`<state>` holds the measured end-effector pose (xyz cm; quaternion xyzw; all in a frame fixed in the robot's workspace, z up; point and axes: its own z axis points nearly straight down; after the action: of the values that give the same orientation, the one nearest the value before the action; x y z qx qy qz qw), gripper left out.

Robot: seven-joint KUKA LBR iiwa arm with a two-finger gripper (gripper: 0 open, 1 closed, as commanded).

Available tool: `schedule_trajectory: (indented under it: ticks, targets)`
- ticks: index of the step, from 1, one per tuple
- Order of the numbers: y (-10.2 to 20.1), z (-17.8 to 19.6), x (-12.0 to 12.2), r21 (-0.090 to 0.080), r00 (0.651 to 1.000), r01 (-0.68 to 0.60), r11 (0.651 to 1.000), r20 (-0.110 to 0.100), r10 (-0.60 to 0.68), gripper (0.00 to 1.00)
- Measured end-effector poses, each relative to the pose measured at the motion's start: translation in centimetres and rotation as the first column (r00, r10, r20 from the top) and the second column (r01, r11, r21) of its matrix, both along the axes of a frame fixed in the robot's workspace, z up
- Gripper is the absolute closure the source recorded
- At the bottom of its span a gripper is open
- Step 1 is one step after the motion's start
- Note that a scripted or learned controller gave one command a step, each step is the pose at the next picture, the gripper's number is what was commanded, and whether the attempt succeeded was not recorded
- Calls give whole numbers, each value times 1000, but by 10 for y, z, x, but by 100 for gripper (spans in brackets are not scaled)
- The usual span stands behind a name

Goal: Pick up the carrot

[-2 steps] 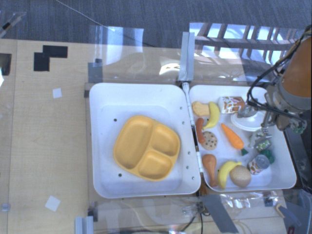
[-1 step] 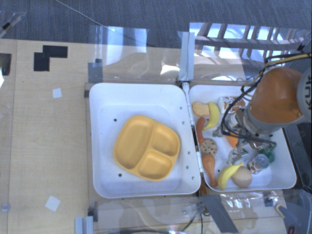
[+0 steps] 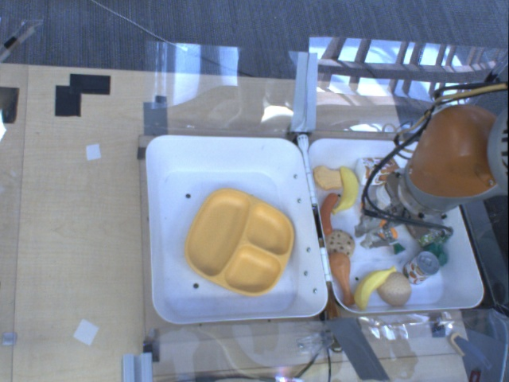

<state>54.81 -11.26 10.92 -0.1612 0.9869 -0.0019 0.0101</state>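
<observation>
Camera view: two white bins side by side on the bench. The left bin [image 3: 159, 237] holds a yellow divided plate [image 3: 241, 239], tilted a little, with nothing on it. The right bin [image 3: 469, 289] is crowded.

The carrot [image 3: 341, 274] lies along the right bin's left wall, toward the near side, its narrow end pointing near. Touching its far end is a round speckled cookie [image 3: 339, 242], and beyond that a reddish sausage-like piece [image 3: 328, 211]. A banana [image 3: 371, 285] sits just right of the carrot, nearly touching, with a pale round item [image 3: 394, 290] beside it. A second banana [image 3: 347, 189] lies toward the far end next to a tan piece [image 3: 325, 177]. A small can [image 3: 421, 265] rests near the right side.

The arm [image 3: 455, 151] hangs over the middle of the right bin, orange band uppermost. The gripper [image 3: 380, 228] sits low, to the right of the cookie and apart from the carrot. Its state cannot be told from here; wrist and cables clutter that spot. Nothing is seen held.

Judgement: the approach step is in hand; no grasp on the carrot yet. The next move calls for a shift left and near, to sit over the carrot's middle, with the grip set across its width. The wall, the cookie and the banana crowd it, so little room for error.
</observation>
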Motion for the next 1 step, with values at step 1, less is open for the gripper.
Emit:
schedule_trajectory:
  ticks: [1]
  targets:
    - [-33, 91, -24, -3, 999, 32, 999, -4, -32, 100]
